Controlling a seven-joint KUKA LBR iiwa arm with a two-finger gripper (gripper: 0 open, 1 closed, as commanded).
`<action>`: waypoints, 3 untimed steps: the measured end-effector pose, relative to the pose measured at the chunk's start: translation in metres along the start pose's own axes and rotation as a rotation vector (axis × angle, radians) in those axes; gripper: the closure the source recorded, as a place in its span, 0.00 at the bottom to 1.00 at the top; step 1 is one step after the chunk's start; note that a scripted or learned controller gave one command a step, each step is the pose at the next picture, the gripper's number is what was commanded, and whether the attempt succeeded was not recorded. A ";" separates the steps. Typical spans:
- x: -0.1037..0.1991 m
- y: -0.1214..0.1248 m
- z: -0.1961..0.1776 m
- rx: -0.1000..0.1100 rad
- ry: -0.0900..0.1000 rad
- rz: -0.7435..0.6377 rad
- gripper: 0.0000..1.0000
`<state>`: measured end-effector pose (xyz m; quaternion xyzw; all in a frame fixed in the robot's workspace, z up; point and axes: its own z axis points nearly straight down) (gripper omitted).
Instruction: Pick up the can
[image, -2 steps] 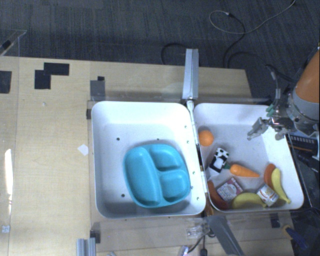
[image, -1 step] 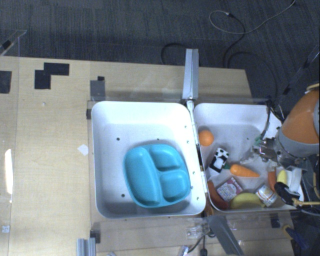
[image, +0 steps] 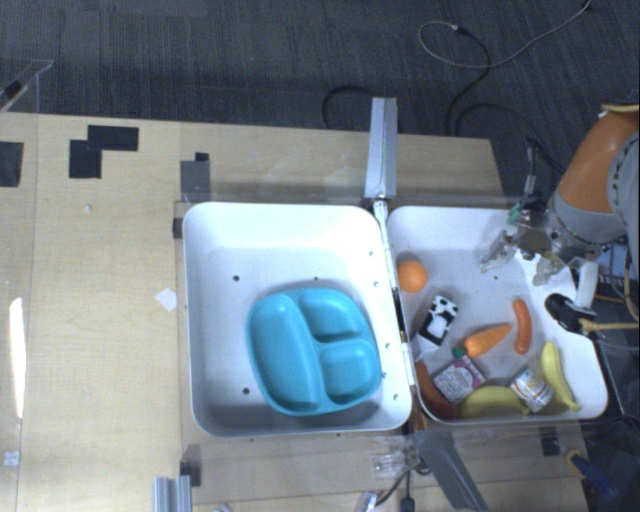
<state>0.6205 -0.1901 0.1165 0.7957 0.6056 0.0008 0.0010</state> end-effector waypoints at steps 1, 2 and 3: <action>0.001 0.002 -0.009 -0.001 -0.001 -0.009 1.00; -0.005 -0.036 -0.021 0.003 0.000 0.182 1.00; -0.005 -0.036 -0.021 0.003 0.000 0.182 0.00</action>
